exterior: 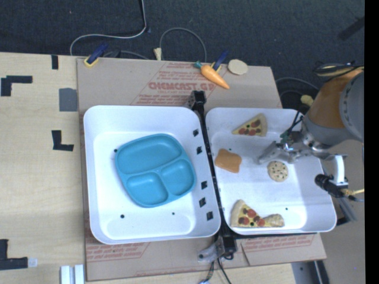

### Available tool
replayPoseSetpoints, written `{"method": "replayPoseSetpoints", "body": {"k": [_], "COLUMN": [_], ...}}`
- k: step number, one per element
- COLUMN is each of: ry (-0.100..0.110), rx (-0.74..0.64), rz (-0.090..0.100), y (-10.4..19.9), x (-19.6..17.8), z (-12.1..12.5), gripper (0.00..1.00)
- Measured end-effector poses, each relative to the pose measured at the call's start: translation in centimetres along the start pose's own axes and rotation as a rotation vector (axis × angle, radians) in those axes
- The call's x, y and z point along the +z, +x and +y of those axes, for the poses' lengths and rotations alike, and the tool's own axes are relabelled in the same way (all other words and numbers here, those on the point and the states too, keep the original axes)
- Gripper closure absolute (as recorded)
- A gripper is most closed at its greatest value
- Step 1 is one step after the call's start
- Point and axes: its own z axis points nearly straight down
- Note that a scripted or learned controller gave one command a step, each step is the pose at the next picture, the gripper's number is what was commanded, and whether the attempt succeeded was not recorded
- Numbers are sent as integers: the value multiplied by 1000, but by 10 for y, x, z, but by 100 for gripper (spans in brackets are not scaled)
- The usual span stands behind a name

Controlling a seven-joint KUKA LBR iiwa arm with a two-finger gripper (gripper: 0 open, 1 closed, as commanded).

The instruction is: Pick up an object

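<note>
The approach step is judged to be in hand: the tool (273, 151) is lowered into the right bin (314, 218), and nothing is seen between its fingers, so no object has been picked up. How wide the tool stands cannot be told, since the metal parts merge at this slant.

Several candidates lie within reach. A cookie (277, 170) is found just below the tool, close to it but apparently not gripped. An orange block (228, 160) lies to the tool's left, near the divider between the bins. A pizza slice (251, 126) is placed above and slightly left of the tool, and a second pizza slice (256, 216) well below it, by the bin's near wall. Far to the tool's left, in the left bin (95, 176), a blue divided plate (155, 169) is seen.

For the next move, the tool would need to be centred over one object (the cookie being the nearest), brought down so the fingers straddle it, then closed and raised; a flat thing like this may be missed by the fingers.

On the cardboard sheet (148, 78) under the bins, red printing is visible beyond the tool's upper left; it seems to read "CHEMCAST" followed by a partly hidden word. A toy carrot (214, 76) rests over its end.
</note>
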Motion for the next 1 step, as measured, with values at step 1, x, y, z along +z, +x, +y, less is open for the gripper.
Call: {"method": "replayPoseSetpoints", "body": {"k": [1], "ry": [-4], "rx": [-5], "rz": [0], "y": [41], "x": [-4], "z": [81], "gripper": [0]}}
